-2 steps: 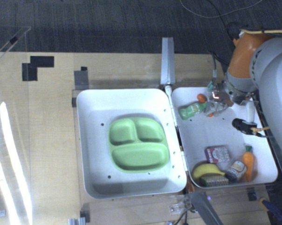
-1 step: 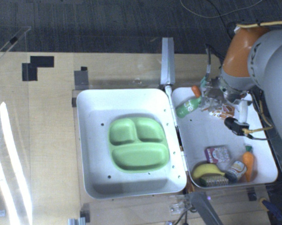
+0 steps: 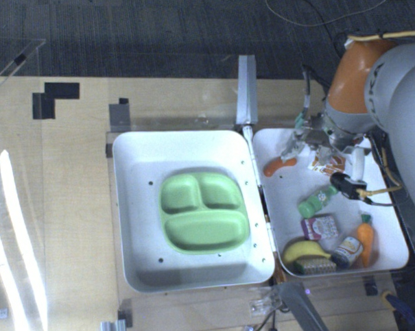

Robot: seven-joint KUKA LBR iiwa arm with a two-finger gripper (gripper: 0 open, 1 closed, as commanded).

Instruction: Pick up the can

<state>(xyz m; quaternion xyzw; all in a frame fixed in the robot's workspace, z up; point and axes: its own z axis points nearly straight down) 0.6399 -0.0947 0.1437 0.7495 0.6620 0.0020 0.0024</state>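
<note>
The can, a small one with a pale label, is seen lying near the front of the right bin, tilted, just beside a carrot on its right and touching or nearly touching a dark brush on its left. A banana is laid just above the brush, and a purple packet sits behind the can. A green bottle is found further back, and an orange-red item lies near the bin's back left. The gripper is held over the back of this bin, well apart from the can; its state cannot be told. A green divided tray is set in the left bin on the surface.
</note>
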